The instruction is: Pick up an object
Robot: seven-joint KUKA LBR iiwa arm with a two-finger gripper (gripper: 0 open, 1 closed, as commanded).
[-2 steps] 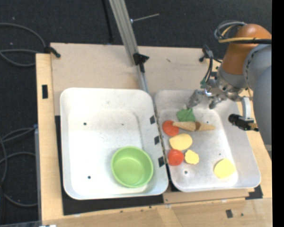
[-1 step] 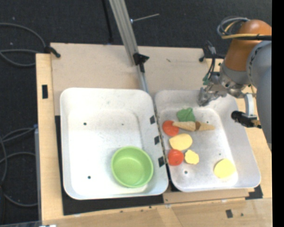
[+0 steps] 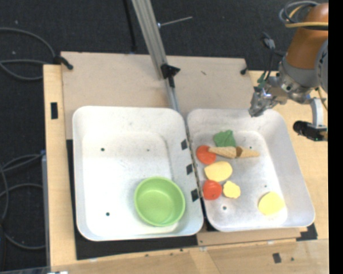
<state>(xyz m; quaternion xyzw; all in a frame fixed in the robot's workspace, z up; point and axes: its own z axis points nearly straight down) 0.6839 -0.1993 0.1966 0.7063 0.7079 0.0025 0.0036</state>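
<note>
A cluster of small toy foods is lying in the right bin (image 3: 286, 153), below and to the left of the jaws (image 3: 257, 108) as the camera sees them: a green leafy piece (image 3: 223, 137) is sitting nearest, with an ice-cream cone (image 3: 233, 152) lying on its side just beneath it, its tip pointing right. A red tomato-like piece (image 3: 204, 154) is touching the cone's wide end, and a yellow oval piece (image 3: 218, 171) is resting just below them. Farther from the jaws, a second red piece (image 3: 211, 190) and a small yellow chunk (image 3: 232, 190) are sitting side by side, while a round yellow piece (image 3: 271, 204) is lying apart toward the bin's near right corner. The jaws are hanging over the far rim of that bin with nothing between them; whether they are apart or together, I cannot tell. Well away to the left, a green bowl (image 3: 159, 201) is standing upright in the left bin (image 3: 103, 136). Both bins are resting on the desk (image 3: 103, 79), and a slanted metal rail (image 3: 151, 33) is rising behind them.
</note>
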